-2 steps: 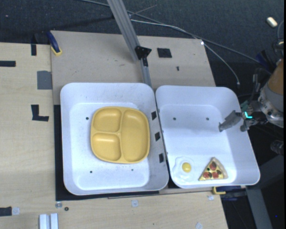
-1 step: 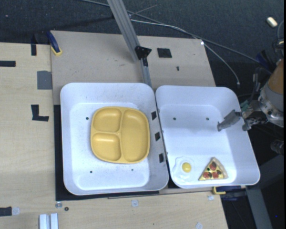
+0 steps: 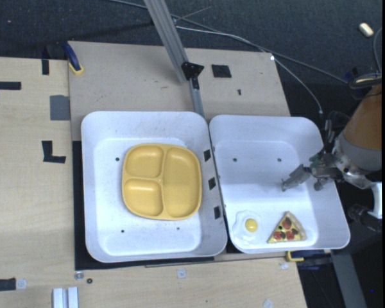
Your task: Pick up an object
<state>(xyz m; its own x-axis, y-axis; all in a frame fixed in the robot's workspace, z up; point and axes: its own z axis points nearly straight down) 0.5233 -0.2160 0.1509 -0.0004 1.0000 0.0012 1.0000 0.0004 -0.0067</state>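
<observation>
Left bin [image 3: 102, 172]: white and shallow, holding a yellow divided plate [image 3: 162, 181] with three compartments, lying flat near the bin's middle.
Right bin [image 3: 256, 133]: white, set just beside the left one; its upper half is bare.
Fried egg [image 3: 247, 227]: a toy one — white with a yellow yolk — at the near edge of the right bin, towards its left corner.
Pizza slice [image 3: 287, 229]: a toy wedge with red toppings, just right of the egg and apart from it, tip pointing up.
Gripper [image 3: 294, 179]: over the right side of the right bin, above the pizza slice and well clear of it; the fingers stand apart, nothing between them.
Arm [image 3: 362, 133]: reaches in from the right edge, orange band showing above the wrist.
</observation>
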